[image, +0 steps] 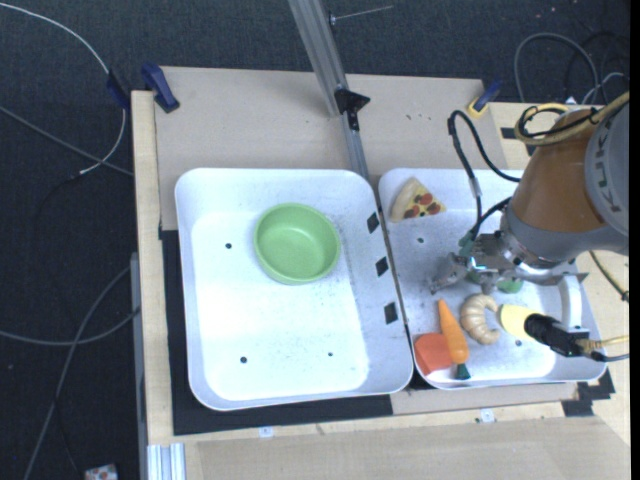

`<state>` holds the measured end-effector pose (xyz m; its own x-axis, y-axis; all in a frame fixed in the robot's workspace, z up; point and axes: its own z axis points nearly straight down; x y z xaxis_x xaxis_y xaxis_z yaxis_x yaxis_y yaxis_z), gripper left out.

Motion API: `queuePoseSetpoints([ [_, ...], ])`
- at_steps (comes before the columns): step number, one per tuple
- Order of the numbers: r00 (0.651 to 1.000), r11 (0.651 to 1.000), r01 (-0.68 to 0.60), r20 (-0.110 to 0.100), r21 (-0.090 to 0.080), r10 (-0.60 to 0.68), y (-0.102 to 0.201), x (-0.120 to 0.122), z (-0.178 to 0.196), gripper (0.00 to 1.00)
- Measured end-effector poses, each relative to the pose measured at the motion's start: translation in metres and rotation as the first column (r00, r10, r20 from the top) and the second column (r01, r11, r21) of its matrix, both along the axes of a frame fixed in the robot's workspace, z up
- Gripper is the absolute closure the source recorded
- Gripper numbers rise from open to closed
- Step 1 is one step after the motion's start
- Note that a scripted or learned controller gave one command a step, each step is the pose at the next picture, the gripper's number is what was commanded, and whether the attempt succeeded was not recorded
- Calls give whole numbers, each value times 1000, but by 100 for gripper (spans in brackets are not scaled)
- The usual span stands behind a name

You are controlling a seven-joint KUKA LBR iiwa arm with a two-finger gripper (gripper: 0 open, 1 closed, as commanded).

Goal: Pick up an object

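**Gripper low in the right bin, nothing lifted yet**

Two white bins side by side. Left bin [215,368] carries a green bowl [296,243], well apart from the action. Right bin [500,373] carries the small stuff: a pizza slice toy [415,201] at the far left corner, a carrot [452,331] and a red block [433,352] at the near edge, a croissant [479,318] just right of the carrot, a yellow banana-like piece [515,318] beside that.

The arm [560,193] reaches in from the right. The gripper [470,268] sits low over the middle of the bin, just beyond the croissant (metal parts blur together; cannot tell how it is set).

Judgement: early stage. Every object lies on the bin floor, none visibly held. The grasp and the lift are left.
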<state>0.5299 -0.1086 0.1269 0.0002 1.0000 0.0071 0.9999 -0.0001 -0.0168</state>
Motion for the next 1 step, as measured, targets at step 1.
queuePoseSetpoints([
  [1,1000,1000,1,4,-1,-1,1,-1,-34,0],
])
